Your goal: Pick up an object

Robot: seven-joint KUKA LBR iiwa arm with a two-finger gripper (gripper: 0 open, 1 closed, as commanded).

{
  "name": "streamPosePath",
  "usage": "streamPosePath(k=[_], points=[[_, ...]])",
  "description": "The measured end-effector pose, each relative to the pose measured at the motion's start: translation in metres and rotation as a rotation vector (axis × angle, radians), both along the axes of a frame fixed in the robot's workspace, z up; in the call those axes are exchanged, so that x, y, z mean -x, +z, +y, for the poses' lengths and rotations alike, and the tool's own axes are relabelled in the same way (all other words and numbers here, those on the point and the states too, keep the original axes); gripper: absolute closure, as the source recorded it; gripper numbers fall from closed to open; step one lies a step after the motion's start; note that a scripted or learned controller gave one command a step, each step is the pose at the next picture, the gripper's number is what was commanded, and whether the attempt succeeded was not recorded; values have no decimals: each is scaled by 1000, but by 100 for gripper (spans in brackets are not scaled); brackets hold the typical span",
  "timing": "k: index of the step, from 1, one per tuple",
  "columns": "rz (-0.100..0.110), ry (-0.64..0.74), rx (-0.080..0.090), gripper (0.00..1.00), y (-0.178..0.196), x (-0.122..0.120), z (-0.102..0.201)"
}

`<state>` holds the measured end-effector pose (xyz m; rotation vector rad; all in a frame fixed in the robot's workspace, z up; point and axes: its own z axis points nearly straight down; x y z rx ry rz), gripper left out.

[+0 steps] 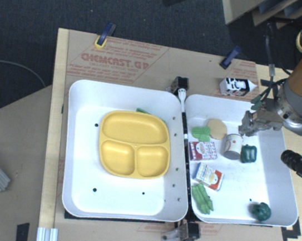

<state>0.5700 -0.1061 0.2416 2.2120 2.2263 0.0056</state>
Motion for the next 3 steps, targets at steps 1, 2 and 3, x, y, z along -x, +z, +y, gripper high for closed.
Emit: streamPosePath(k=[1, 2, 3], points=[[2, 1, 0, 100, -15, -21, 54], [0, -1, 0, 100, -6, -40, 103], [0, -2, 0, 100, -16, -76, 151]])
